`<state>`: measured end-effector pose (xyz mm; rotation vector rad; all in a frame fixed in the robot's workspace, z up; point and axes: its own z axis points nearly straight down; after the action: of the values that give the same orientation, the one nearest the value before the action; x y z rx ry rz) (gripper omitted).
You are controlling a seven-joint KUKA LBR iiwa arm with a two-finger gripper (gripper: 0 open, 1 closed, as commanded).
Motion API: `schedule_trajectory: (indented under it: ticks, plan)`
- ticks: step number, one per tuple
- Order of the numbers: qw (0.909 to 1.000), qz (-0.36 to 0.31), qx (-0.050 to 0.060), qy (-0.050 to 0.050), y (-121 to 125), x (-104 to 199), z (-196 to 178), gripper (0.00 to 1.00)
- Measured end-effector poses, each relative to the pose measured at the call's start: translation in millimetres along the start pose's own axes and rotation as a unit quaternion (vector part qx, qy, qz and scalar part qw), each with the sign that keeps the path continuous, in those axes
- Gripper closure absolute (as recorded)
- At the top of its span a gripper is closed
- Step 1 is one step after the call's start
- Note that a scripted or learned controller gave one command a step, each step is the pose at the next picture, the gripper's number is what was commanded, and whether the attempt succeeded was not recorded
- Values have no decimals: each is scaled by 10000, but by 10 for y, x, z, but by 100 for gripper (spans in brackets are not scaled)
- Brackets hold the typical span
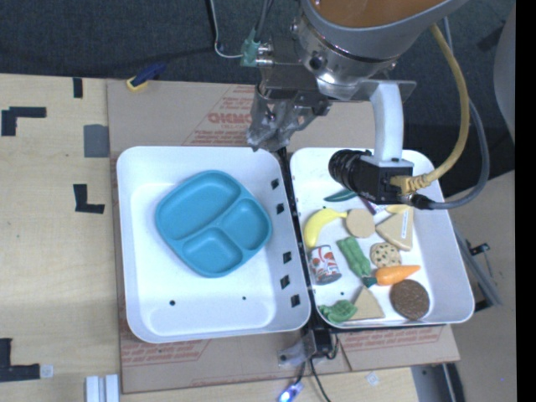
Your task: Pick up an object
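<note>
My gripper [270,132] hangs over the far rims where the two white bins meet, with nothing visibly in it. The right bin [448,249] holds several toy foods: a yellow banana [322,223], a small red and white can [325,264], a green pickle [355,256], an orange carrot [397,273], a round brown patty [410,298], a chocolate-chip cookie [385,254] and a green leaf [339,311]. All of them lie well in front of and to the right of the gripper.
A blue divided plate [213,222] lies in the left bin [142,291]. A black cylindrical unit [358,172] on a white bracket, with a yellow cable, overhangs the right bin's far side. The arm's large body fills the space above both far rims.
</note>
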<state>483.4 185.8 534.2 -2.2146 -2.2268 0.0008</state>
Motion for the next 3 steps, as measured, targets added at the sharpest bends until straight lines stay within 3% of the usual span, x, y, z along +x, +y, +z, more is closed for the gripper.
schedule_trajectory:
  ticks: [1,2,3]
  plan:
    - [10000,-6,2,0,0,504,2,100]
    - [9999,87,61,-31,-8,-763,1033,100]
    - [10000,23,14,-8,-4,-839,1112,100]
